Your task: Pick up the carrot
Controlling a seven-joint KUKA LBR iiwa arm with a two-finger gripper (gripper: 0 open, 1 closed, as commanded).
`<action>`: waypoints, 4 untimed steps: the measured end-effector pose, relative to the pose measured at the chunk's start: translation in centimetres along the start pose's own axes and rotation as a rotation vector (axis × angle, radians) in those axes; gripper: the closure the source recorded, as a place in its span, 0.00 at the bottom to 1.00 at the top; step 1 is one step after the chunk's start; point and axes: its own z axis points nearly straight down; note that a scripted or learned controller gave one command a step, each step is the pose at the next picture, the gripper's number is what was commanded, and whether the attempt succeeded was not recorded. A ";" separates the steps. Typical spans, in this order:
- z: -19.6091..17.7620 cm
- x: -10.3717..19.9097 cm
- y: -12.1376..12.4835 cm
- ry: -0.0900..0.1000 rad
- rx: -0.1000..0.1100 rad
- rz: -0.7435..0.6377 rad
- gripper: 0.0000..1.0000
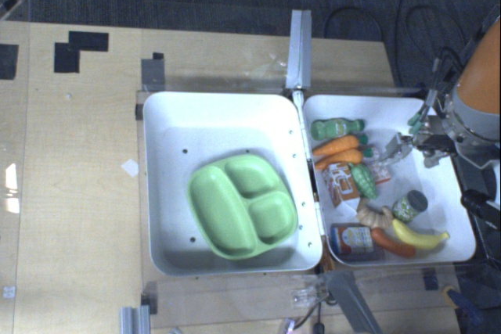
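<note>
We see the left bin (156, 192) carrying a green divided plate (243, 205) toward its near right part. Moving into the right bin (462, 192), along its left wall we find a green bottle (337, 127) near the far corner, and just nearer than it the carrot (337, 145), lying crosswise and untouched. Nearer again lies an orange-and-white carton (340, 182), with a dark green packet (364, 181) beside it. At the near edge sit a dark jar (354, 238), a banana (419, 235) and a small can (409, 206). The gripper (394, 149) hangs over the bin's far right part, well apart from the carrot, its fingers spread with nothing between them.
</note>
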 end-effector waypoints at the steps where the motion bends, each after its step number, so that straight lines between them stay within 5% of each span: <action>1: 7.9 7.8 5.9 0.001 0.001 0.025 0.00; 2: 14.4 1.8 9.9 0.000 -0.001 -0.118 0.00; 3: 9.8 -3.0 7.2 -0.001 -0.002 0.084 0.00; 4: 15.3 0.9 7.1 -0.001 -0.004 -0.081 0.00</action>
